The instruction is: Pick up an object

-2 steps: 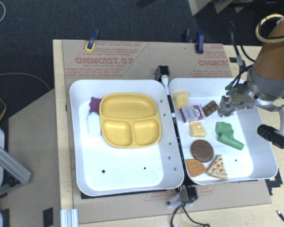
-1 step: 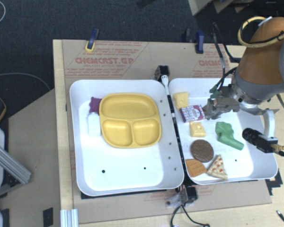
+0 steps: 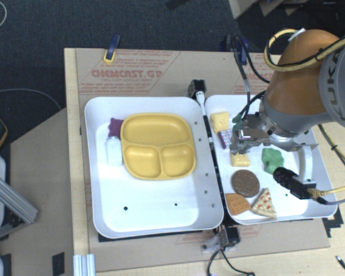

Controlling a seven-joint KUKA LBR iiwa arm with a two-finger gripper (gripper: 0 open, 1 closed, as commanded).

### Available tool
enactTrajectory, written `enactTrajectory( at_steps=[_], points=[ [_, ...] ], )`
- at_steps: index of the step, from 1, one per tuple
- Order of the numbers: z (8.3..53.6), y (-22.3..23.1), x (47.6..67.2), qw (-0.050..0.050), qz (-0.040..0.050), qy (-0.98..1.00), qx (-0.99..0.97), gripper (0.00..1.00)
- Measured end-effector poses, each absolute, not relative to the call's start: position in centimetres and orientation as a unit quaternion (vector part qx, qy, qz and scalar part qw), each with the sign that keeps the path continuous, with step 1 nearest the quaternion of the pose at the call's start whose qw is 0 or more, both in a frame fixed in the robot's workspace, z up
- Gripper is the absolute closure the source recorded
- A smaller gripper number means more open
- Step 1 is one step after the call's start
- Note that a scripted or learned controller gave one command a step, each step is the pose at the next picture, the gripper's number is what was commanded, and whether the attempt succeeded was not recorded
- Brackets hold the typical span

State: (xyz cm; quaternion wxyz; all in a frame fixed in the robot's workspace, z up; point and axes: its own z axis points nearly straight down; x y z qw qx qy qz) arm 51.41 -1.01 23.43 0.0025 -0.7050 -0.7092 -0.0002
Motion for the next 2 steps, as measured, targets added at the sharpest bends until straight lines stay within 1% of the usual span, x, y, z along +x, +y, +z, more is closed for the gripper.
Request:
enactTrajectory(
  at_steps=[1,2],
  points=[
    [21.9,0.1,49.9,0.002,0.0013,-0.707,-0.707,1.00],
    [21.8,1.7,49.6,0.002,0.0006,-0.708,-0.706,1.00]
  ],
)
